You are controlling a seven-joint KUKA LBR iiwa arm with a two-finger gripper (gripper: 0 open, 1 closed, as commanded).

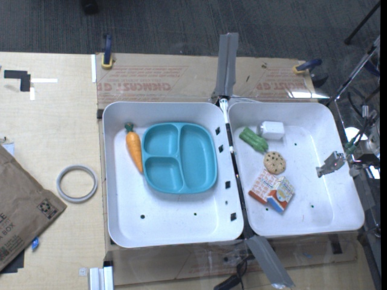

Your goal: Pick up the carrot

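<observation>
Orange carrot (134,150) beside the teal plate (180,157); pincer (331,163) far right, spread unclear.

Wooden bench (48,132) – two white bins (121,222), tape roll (77,182), cardboard box (21,210)

The bench carries two white bins: the left bin (115,180) and the right bin (314,216). In the left bin there is one carrot (134,148) and one blue divided plate (180,157) with three compartments. In the right bin there are four things: one green toy vegetable (253,140), one white block (272,130), one cookie (274,162) and one small snack packet (272,192). At 9 o'clock from the bins lie one tape ring (77,183) and one cardboard box (21,213). At 12 o'clock sit two clamps (107,52).
</observation>
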